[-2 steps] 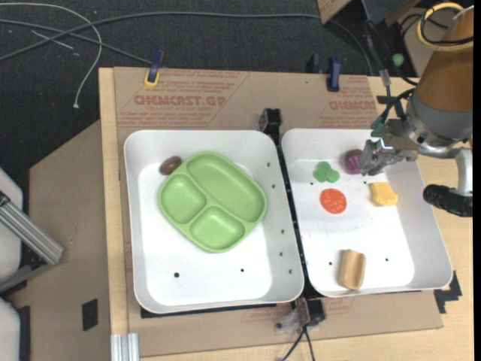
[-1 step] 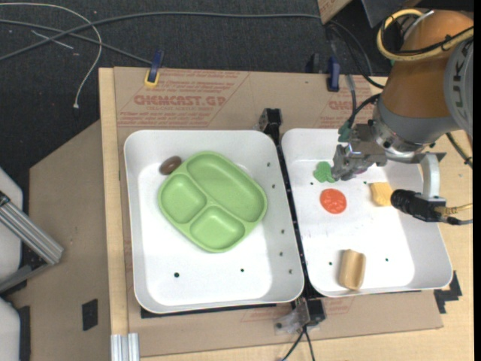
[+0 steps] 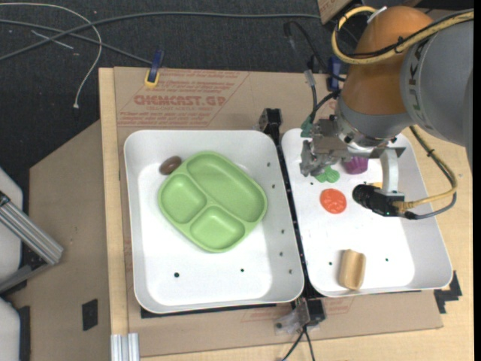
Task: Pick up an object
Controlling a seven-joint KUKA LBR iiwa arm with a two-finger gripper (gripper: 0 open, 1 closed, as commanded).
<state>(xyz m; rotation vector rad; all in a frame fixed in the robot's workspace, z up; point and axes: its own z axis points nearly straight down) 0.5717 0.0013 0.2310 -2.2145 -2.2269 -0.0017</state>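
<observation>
We see the grey arm [image 3: 421, 66] with its orange band reaching in from three o'clock, its pincer [image 3: 319, 162] lowered over the upper part of the right bin [image 3: 421, 262]. Directly beneath the pincer, at its six o'clock, lies a small green object [image 3: 327, 176], touching or very nearly touching the tips; whether the pincer is spread or closed we cannot tell, since the wrist hides it, and we see nothing clearly held. A purple object [image 3: 356, 164] lies just at three o'clock of the pincer, partly under the wrist. An orange-red round object [image 3: 333, 200] rests near the middle of this bin, at six o'clock of the green one, and a tan cylinder [image 3: 351, 268] lies well apart toward the bin's near edge. In the left bin [image 3: 150, 262] a green divided plate [image 3: 213, 200] sits tilted near the centre, with a small brown object [image 3: 171, 165] just beside its ten o'clock corner. Both bins rest on the table [image 3: 195, 96], covered by printed cardboard.
</observation>
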